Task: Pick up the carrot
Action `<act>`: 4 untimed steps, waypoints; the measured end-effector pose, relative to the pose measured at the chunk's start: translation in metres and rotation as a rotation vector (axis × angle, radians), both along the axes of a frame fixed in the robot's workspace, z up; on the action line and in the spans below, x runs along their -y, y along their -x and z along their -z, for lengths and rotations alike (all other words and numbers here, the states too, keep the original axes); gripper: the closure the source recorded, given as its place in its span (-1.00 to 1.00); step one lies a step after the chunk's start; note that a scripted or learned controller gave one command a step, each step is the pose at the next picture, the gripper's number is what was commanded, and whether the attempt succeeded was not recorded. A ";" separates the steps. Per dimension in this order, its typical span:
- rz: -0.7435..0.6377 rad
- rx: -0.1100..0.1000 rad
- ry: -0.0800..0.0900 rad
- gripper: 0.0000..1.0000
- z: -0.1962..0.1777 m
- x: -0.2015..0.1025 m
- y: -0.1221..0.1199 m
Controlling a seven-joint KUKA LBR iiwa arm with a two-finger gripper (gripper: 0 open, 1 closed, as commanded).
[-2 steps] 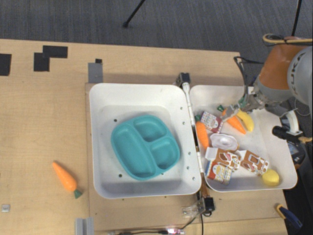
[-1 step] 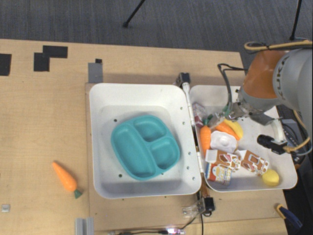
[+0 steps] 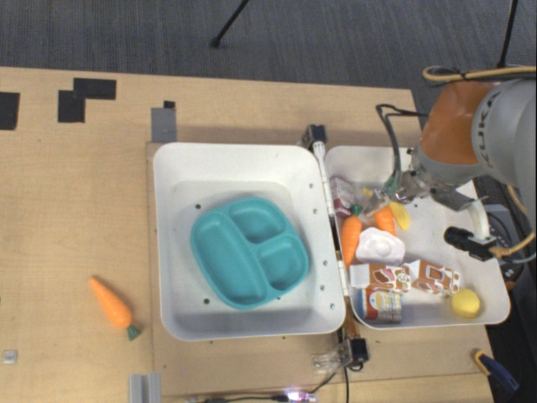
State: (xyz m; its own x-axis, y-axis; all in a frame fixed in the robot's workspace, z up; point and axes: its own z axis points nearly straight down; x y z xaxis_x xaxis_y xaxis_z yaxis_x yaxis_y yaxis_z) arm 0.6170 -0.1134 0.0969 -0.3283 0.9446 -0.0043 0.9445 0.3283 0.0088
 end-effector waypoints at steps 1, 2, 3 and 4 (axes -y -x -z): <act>-0.104 -0.001 0.000 1.00 0.010 -0.024 0.078; 0.270 -0.006 -0.004 1.00 -0.088 -0.121 -0.009; 0.269 -0.007 -0.003 -1.00 -0.088 -0.120 -0.009; 0.506 -0.008 -0.005 -1.00 -0.128 -0.168 0.061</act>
State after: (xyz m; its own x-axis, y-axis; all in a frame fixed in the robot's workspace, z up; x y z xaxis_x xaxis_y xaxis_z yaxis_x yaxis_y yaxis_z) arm 0.5556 0.0546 0.2252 0.1706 0.9853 0.0009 0.9853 -0.1706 0.0008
